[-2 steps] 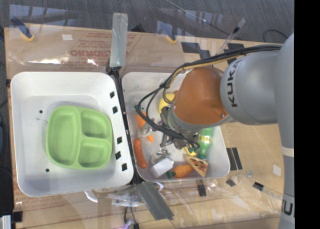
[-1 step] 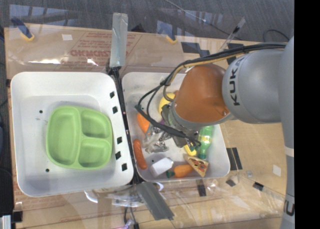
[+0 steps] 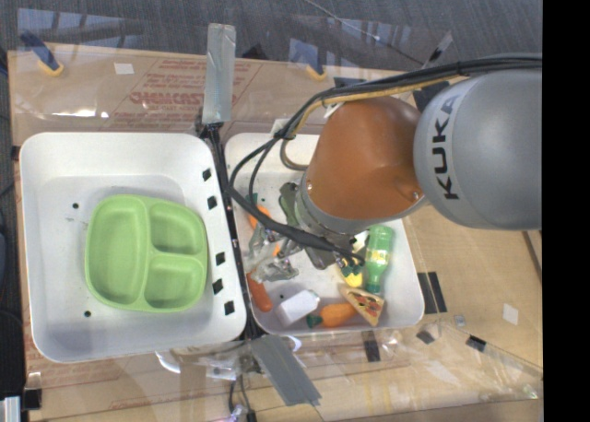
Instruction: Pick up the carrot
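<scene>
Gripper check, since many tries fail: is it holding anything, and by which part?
Cannot be told. The gripper is down in the right bin, its tips lost in clutter; the carrot lies apart, near the front wall.

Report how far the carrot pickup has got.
Done: the arm has reached into the right bin, with the gripper low among the toys. In hand: nothing that shows; an orange piece that looks like the carrot lies on the bin floor beside the white block, apart from the gripper. Left: grasping it and lifting it clear. The green tray sits in the left bin.
</scene>
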